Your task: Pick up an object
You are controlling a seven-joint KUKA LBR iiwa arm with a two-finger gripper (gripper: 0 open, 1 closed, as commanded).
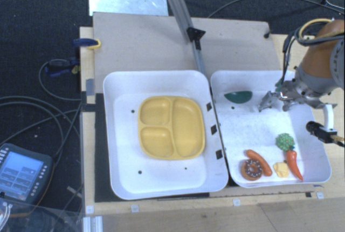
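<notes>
— Where's your pincer?
— My gripper (pixel 276 101) hovers over the right bin (pixel 237 134), fingers spread, pinching nothing.
— And the toys?
— Carrot (pixel 294 164), broccoli (pixel 284 141), sausage (pixel 259 161) and donut (pixel 251 170) lie near the front corner.

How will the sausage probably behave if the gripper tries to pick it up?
The sausage looks like smooth, glossy toy plastic, so it is probably stiff, light and a little slippery. Its rounded, long shape may roll sideways when pushed. It lies against the donut, which could be nudged too.
</notes>
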